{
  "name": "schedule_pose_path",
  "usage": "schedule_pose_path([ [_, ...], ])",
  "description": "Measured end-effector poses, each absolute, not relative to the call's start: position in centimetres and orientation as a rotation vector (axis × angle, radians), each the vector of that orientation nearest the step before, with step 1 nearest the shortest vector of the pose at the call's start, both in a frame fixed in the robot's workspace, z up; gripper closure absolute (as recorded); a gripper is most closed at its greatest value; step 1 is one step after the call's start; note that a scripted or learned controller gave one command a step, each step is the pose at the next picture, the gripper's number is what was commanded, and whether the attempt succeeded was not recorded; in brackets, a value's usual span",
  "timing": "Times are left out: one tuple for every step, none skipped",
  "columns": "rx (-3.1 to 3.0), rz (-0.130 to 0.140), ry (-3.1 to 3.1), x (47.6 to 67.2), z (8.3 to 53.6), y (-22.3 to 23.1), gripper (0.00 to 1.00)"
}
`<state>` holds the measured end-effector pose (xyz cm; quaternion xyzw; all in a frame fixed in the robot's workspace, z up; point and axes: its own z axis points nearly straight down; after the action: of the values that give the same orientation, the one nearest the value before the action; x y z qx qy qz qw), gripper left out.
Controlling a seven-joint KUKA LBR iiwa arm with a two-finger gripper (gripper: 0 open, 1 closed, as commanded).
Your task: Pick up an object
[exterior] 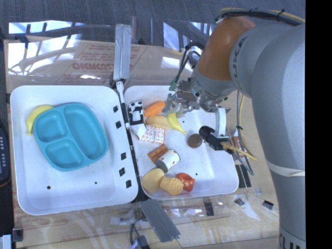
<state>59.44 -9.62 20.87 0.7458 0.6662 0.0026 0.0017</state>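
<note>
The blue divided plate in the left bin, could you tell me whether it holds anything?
Empty: all three compartments of the blue plate show bare blue.

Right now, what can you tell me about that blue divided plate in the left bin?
The blue plate looks like smooth moulded plastic, light blue, with rounded corners and three sunken compartments: one long on its right side, two smaller on its left. It lies flat and face up in the left bin, turned at a slant to the bin's walls. Its compartments look bare. A yellow banana-shaped toy curves along its upper left rim, partly tucked behind it and seemingly touching.
</note>
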Motion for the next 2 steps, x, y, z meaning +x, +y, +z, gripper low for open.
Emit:
schedule_pose_path([
  [2.240,0.005,2.194,63.1,32.9,-14.7,1.00],
  [2.448,-0.008,1.977,64.7,28.2,-16.3,1.00],
])
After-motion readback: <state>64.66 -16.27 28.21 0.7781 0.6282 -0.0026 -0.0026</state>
